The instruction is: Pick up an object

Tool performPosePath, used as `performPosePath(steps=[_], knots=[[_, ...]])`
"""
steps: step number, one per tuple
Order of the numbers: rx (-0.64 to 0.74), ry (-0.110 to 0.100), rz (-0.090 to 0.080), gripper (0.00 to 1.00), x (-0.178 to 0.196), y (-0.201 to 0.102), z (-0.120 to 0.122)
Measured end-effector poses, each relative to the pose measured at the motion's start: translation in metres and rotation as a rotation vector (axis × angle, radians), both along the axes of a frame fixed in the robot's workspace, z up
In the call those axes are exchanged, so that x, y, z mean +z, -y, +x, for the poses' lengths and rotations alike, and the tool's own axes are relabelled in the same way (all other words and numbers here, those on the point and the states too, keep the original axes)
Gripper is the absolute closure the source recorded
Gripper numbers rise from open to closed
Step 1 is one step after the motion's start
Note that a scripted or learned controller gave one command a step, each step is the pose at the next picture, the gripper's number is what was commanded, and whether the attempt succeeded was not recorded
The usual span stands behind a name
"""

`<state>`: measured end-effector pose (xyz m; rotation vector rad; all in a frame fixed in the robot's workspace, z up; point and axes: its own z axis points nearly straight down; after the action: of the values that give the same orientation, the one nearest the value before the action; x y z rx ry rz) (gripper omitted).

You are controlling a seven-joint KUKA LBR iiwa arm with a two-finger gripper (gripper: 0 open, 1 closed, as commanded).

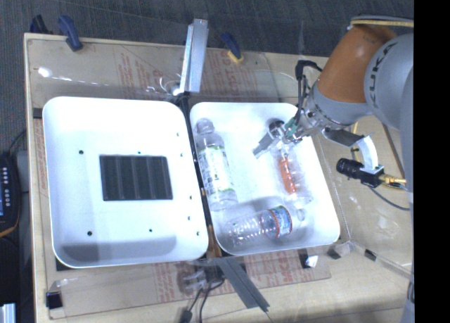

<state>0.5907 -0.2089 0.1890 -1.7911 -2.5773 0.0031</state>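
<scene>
- Lying near the right wall of the right bin (318,224), the orange-tinted bottle (289,176) sits just below the tool (275,138), which hovers over the bin's far half; it looks like the likeliest target.
- I cannot tell whether the tool is apart or together, and nothing is visibly caught in it, so a descent could land on the bottle's top and push it instead of straddling it.
- The bottle is clear, round plastic; I judge it could roll or squirt out sideways under a pinch.
- Its closeness to the bin's right wall may leave little room on that side for the tool.
- A clear bottle with a blue label (261,223) lies along the near wall, close to the orange one's lower end, and could get nudged.
- A third bottle with a green label (213,167) lies along the left wall, apart from the others.
- The left bin (70,174) holds only a dark grille (136,177).
</scene>
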Motion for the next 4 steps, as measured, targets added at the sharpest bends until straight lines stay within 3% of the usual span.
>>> performPosePath(steps=[1,2,3,4], knots=[[0.027,-0.001,0.001,0.0,-0.027,-0.001,0.009],[0.085,0.0,0.001,0.0,-0.082,-0.007,0.019],[0.115,0.006,-0.002,0.0,0.028,0.0,0.004],[0.179,0.004,-0.001,0.0,0.012,-0.001,0.016]])
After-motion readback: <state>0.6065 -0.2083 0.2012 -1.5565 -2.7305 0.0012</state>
